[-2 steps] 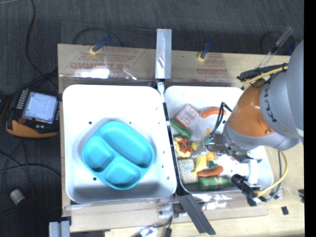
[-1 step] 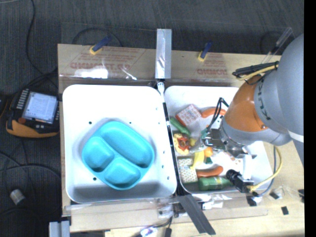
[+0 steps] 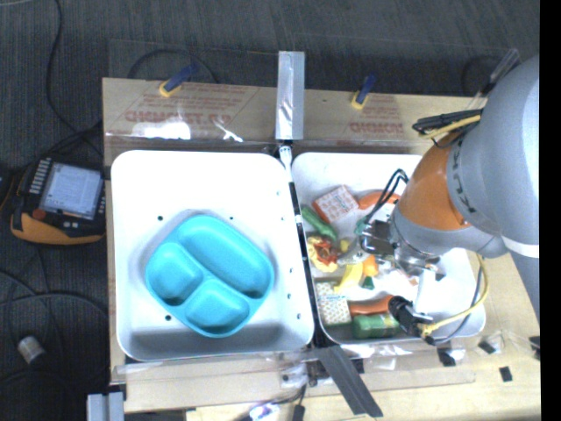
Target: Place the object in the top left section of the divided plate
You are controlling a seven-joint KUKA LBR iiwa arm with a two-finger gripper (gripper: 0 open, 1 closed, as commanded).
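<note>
Resting in the left shallow white plastic bin (image 3: 131, 182), the turquoise divided plastic plate (image 3: 209, 273) sits turned at an angle, three compartments showing, all bare.

Right shallow white plastic bin (image 3: 465, 323): holds a jumble of small toy food items, packed close together on its left half.
- Orange-and-white checked square piece (image 3: 336, 203), near the bin's upper left.
- Green pepper-like piece (image 3: 315, 220), against the left wall.
- Red and orange cluster (image 3: 324, 251), just below the green piece.
- Yellow banana-shaped piece (image 3: 350, 276), near the middle.
- White dotted block (image 3: 332, 306), lower left.
- Dark green rectangular block (image 3: 372, 325), by the lower wall.

Grey arm with orange band (image 3: 443, 196): reaches in from the right, low over the right bin.

Tool (image 3: 379, 251): pointed down among the toy items, just beside the yellow piece; whether it is spread, pressed together or pinching anything cannot be told.

Bench (image 3: 202, 108): brown board behind the bins, with two clamps along its far edge.
</note>
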